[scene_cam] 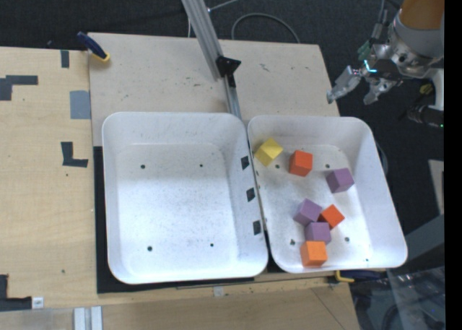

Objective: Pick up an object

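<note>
hovering gripper (359, 89) beyond right bin (375, 149) top corner, fingers spread apart, holding nothing; blocks in bin.

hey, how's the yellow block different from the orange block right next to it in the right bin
The yellow block lies against the right bin's left wall, at its far corner; the orange block lies to its right, further out on the bin floor. They differ in colour, yellow against orange. The yellow one sits turned cornerwise to the bin wall, the orange one squarer to it. Both are small cubes of similar size, lying loose, apart from each other.
</note>
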You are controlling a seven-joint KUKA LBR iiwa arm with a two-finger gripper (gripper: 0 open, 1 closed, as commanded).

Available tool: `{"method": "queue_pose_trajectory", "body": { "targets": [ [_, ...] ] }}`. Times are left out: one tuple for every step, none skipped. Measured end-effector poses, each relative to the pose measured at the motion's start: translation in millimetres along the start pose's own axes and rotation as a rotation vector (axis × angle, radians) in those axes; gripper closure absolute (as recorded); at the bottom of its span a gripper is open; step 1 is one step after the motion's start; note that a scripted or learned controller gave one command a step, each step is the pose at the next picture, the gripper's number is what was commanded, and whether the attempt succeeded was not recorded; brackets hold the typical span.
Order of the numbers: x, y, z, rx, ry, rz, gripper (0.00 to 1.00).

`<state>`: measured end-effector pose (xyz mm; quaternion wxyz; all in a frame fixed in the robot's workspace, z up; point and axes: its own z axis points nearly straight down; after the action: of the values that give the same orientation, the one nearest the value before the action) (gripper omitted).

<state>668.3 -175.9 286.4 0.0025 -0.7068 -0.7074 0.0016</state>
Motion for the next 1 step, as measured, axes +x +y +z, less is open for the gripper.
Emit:
{"method": "queue_pose_trajectory", "body": {
  "targets": [
    [-0.2, 0.6, -3.5, -0.004, -0.003, -0.001, 0.00]
  ]
}}
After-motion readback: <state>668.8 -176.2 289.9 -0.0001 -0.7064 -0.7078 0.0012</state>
